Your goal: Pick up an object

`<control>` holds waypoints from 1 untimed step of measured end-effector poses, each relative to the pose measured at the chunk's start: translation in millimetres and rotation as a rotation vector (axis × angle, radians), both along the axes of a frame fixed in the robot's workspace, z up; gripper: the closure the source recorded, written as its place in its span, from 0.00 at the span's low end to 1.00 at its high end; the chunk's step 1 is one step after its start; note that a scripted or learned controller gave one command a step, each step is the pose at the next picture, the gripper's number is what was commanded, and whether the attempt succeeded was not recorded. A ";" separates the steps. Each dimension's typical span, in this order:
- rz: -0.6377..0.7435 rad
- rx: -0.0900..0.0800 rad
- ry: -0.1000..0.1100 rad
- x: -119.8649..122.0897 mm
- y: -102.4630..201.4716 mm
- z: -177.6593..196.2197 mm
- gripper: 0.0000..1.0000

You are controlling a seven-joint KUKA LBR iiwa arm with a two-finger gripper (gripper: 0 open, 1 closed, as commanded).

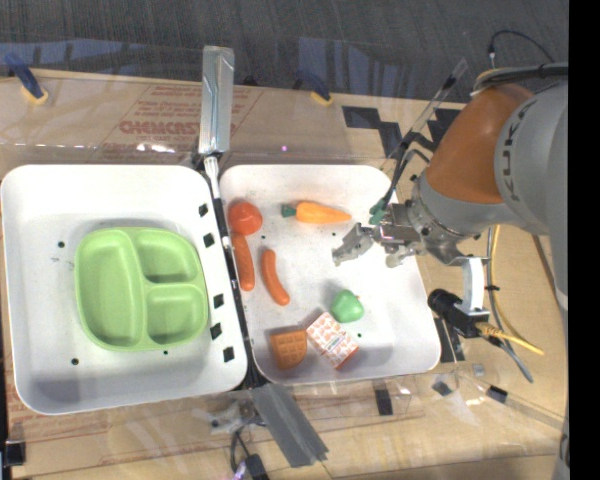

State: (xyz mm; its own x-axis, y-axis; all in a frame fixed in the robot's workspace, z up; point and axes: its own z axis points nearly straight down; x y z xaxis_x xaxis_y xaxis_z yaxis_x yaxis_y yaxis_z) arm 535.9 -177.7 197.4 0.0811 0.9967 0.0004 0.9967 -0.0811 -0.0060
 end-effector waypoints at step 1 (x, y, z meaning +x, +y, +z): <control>0.059 0.001 0.000 -6.6 81.0 -70.3 0.00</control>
